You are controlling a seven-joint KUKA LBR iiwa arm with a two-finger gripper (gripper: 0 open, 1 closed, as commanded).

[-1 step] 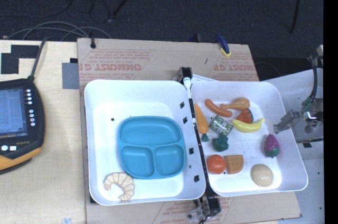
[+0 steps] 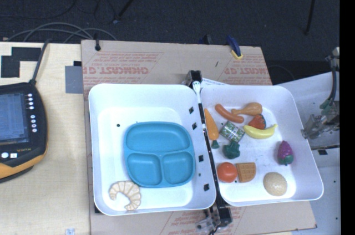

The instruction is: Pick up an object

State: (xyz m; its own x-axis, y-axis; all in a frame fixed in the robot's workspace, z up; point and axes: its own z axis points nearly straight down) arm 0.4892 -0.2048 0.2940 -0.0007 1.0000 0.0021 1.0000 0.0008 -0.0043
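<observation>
Gripper [image 2: 320, 127] sits at the right edge just outside the right bin [image 2: 302, 112], too blurred to tell its grip state. 2 bins: nearest it are the purple eggplant [image 2: 284, 152], banana [image 2: 260, 131] and beige egg [image 2: 275, 183]; tomato [image 2: 227, 172], carrot [image 2: 211, 124] and sausage [image 2: 228, 113] lie farther off. Far left bin [image 2: 105, 117] holds a blue tray [image 2: 159, 153] and croissant [image 2: 126, 194].

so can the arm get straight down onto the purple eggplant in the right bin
Probably yes: the small purple toy eggplant lies apart from the other toy food, near the right bin's right wall, the side the arm comes from, with nothing over it.
</observation>
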